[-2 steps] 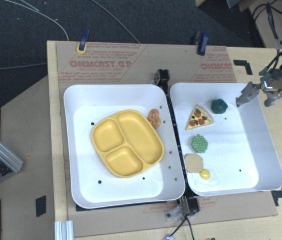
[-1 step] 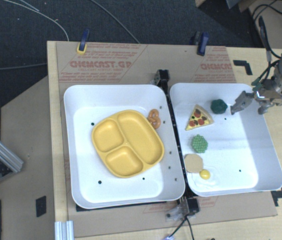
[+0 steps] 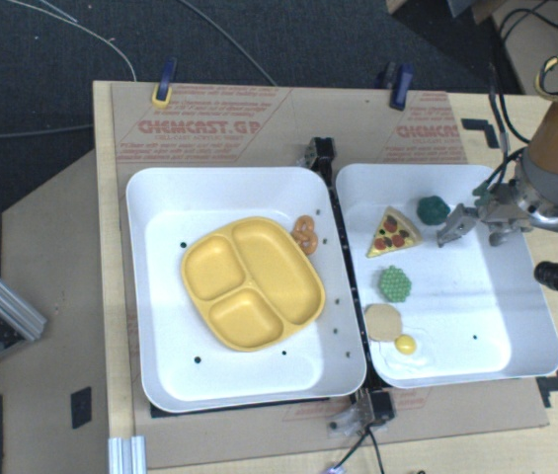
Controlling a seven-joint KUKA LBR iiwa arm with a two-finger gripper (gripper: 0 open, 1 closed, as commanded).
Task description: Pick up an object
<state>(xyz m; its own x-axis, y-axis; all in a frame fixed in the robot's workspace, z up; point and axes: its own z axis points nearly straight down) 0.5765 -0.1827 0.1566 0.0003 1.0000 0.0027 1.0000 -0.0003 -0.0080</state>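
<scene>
The grey two-finger gripper point(image 3: 468, 220) hangs over the upper right part of the right-hand shallow white bin point(image 3: 516, 358), its fingers spread apart with nothing between them; the step in hand looks like the approach, with no object yet chosen by contact.

Candidates lie in that bin: a small dark green rounded toy point(image 3: 433, 208) just beside the nearer fingertip, a triangular toy pizza slice point(image 3: 394, 232) to its left, a bumpy light green round toy point(image 3: 394, 284) below that, and at the lower left a flat tan disc point(image 3: 383, 321) touching a toy fried egg with a yellow yolk point(image 3: 407, 349).

The left-hand white bin point(image 3: 150, 265) holds a yellow plastic tray with 3 compartments point(image 3: 251, 281) and a small orange-brown pretzel-like toy point(image 3: 305, 233) at its upper right corner.

The dark green toy seems the likeliest target; the next move would call for shifting left to centre over it, descending until the fingers straddle it, then closing.
</scene>
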